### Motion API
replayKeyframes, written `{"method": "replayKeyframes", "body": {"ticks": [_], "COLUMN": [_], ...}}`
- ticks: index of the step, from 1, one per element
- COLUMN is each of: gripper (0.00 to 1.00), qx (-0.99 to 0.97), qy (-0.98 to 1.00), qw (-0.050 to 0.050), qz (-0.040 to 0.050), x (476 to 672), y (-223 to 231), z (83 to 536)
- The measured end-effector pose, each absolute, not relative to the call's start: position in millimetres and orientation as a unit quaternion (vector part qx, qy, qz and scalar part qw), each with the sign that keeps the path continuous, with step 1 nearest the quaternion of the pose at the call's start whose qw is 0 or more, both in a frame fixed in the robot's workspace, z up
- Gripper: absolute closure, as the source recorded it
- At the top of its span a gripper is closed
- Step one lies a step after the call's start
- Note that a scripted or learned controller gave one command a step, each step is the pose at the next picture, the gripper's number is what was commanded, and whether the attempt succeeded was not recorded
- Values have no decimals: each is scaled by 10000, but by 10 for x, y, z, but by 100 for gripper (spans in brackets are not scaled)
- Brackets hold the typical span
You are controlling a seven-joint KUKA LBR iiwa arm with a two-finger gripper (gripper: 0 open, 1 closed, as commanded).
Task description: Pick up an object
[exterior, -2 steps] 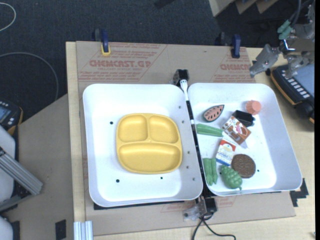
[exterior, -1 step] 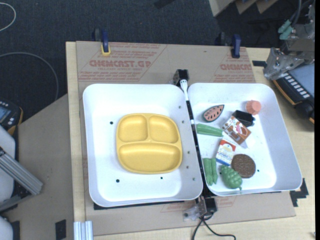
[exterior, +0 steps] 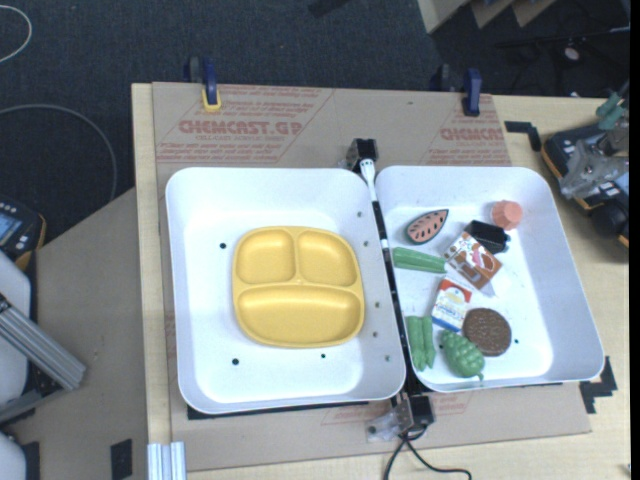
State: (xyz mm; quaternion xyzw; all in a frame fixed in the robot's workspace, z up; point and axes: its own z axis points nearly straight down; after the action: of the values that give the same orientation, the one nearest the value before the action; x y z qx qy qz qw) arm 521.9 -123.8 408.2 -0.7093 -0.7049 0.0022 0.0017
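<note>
Objects for pickup: all lie in the right bin (exterior: 560,258), none is lifted
Gripper (exterior: 590,163): at the right edge of the view, outside the right bin and above its far right corner; touches no object; whether it is spread or closed cannot be told
Left bin (exterior: 195,268): holds one yellow divided plate (exterior: 297,286) with three compartments, near the bin's middle
Pink round item (exterior: 507,213): one, near the far right of the right bin
Black item (exterior: 487,235): one, just beside the pink round item
Brown oval item (exterior: 427,226): one, at the far side of the bin
Small printed packets: two, one (exterior: 472,260) touching the black item, one (exterior: 451,304) nearer the camera
Brown disc (exterior: 487,331): one, beside the nearer packet
Green pieces: three, one long pod (exterior: 418,261) by the centre divider, one pod (exterior: 421,341) near the front, one knobbly piece (exterior: 462,354) touching the disc
</note>
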Motion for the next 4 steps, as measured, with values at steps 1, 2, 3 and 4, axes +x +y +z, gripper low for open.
{"method": "replayKeyframes", "body": {"ticks": [1, 2, 3, 4], "gripper": [100, 100, 100, 100], "qx": [-7068, -7015, -7053, -7066], "qy": [-7074, -7126, -7088, -7076], "qw": [-23, 34, 68, -47], "qz": [-8, 5, 70, -68], "x": [5243, 5034, 4749, 4814], "y": [-1204, 121, 750, 699], "z": [4216, 3899, 2036, 3470]}}
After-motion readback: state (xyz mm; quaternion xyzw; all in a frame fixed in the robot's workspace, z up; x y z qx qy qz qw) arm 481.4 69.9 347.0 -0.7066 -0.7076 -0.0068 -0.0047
